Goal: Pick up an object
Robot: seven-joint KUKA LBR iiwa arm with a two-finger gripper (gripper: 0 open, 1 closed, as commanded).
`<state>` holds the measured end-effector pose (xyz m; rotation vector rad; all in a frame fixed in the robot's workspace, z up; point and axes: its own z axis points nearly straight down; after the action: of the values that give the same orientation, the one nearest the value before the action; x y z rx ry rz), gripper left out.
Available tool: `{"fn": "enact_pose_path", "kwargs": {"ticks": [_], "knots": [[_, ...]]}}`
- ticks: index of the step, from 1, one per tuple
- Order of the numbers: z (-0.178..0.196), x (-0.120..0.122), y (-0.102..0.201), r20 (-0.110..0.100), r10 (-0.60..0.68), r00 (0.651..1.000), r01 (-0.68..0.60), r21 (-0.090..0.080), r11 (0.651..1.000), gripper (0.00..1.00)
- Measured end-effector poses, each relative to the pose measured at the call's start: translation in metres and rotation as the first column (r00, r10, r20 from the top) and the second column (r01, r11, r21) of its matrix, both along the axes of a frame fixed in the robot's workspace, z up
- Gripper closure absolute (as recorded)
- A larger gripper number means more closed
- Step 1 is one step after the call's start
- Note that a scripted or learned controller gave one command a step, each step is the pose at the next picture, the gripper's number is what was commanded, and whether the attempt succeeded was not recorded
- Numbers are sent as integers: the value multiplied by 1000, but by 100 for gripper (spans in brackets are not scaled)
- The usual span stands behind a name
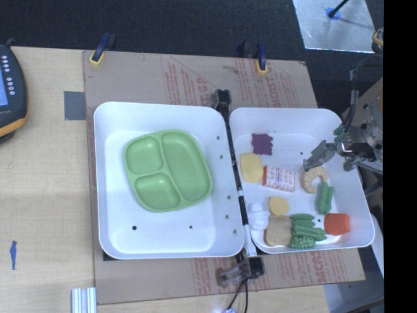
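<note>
My gripper hangs over the right side of the right bin, open, with nothing between its fingers. Its left finger points down and left, just above a beige ring-shaped pastry. A green pickle and a red-orange block lie nearer the front. Further left are a red-and-white packet, a yellow piece and a purple piece.
The left bin holds a green divided plate. Green beans, a bread slice, a small yellow piece and a white lump crowd the right bin's front. A handheld device lies far left.
</note>
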<state>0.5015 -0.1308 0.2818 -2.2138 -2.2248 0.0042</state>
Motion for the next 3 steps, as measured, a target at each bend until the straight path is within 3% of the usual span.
{"fn": "enact_pose_path", "kwargs": {"ticks": [1, 2, 3], "knots": [[-117, -4, 28, -11, 1, 1000, -1, 3, 1000, 0], [-187, -18, 25, -7, 0, 1000, 0, 1, 1000, 0], [-173, -16, 23, -2, 1, 1000, -1, 0, 1000, 100]]}}
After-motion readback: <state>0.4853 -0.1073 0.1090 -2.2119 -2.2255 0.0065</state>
